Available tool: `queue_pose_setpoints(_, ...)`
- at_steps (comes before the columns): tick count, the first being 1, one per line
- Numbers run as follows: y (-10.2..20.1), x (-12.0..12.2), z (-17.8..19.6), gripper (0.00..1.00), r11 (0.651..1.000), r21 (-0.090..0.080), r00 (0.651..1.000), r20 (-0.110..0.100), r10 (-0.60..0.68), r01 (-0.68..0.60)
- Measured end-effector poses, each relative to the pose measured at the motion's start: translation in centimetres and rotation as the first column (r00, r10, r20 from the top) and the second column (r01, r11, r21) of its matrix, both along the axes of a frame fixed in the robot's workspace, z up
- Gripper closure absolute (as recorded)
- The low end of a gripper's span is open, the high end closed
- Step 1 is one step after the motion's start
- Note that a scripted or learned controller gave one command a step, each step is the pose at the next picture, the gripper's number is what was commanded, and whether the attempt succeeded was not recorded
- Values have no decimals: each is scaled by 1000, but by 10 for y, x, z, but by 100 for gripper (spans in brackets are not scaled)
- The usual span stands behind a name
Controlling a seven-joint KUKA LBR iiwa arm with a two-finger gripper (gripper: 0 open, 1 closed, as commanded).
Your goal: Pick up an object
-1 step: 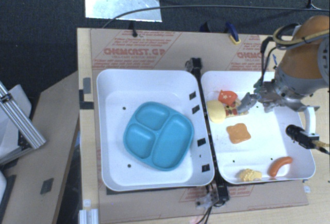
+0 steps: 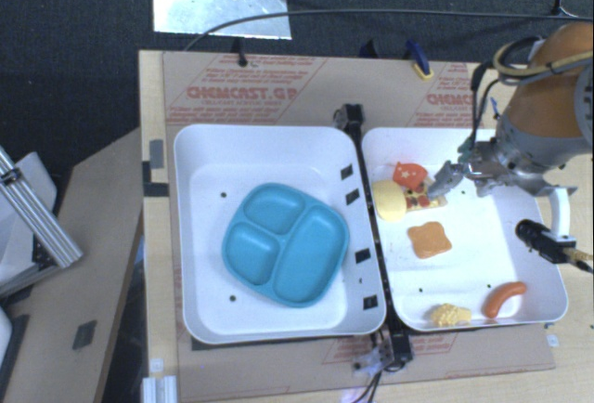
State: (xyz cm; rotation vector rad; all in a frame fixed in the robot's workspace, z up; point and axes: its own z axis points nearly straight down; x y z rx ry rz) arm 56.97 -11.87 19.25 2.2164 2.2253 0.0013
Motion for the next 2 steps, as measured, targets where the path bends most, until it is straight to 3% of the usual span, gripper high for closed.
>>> queue_pose_setpoints(2, -3, -3, -110, 0, 1000, 0, 1000, -2, -3, 3)
